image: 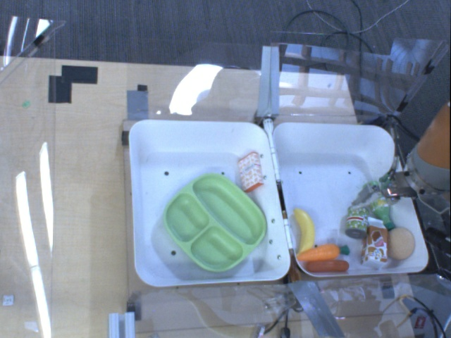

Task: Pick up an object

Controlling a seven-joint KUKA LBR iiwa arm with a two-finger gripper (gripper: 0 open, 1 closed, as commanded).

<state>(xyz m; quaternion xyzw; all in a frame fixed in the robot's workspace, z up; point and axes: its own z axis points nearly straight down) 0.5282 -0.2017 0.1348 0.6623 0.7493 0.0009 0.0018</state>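
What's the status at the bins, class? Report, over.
Gripper low over right bin, fingers unclear. Nothing seen held. Banana, carrot lying free. Green tray in left bin.

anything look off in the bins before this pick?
Mostly fine. The small snack packet in the left bin leans against the divider wall rather than lying flat. The green divided plate sits askew. In the right bin, items crowd the near right corner by the gripper.

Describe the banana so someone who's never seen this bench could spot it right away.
Look in the right bin, along its left wall near the front. The banana lies there lengthwise, just behind the carrot. It is the one plain yellow, curved thing; its neighbours are orange or red.
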